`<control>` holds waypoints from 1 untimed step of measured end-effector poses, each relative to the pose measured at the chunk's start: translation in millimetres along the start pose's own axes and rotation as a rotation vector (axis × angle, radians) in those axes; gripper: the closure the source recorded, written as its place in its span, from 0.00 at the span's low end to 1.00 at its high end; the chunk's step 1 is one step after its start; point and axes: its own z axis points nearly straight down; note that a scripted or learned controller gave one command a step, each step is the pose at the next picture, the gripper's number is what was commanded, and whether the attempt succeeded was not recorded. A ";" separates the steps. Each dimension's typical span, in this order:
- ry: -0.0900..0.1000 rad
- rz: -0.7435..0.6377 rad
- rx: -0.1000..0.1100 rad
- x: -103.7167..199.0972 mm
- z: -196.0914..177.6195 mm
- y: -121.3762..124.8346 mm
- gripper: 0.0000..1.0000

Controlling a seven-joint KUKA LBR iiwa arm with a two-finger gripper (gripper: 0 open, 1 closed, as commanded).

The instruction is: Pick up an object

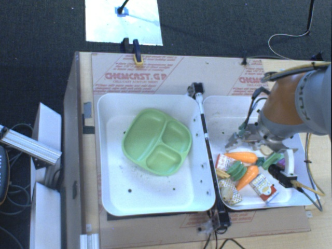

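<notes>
A pile of toy food lies in the front of the right bin (223,113). It holds an orange carrot (241,157) lying crosswise, a second carrot (248,176) tilted below it, a green piece (237,169) between them, a red and white packet (264,187) and a small red-printed packet (224,162). My gripper (239,137) hangs low over the right bin, just above the crosswise carrot and a little behind the pile. Nothing can be seen held in it.
A green divided plate (157,141) lies in the left bin (111,139). A black-edged divider (205,139) runs between the bins. The grey and orange arm (295,105) covers the right bin's far right side. Cables (311,188) trail near its front right corner.
</notes>
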 end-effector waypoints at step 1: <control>0.001 0.001 0.001 17.0 0.1 -38.4 0.00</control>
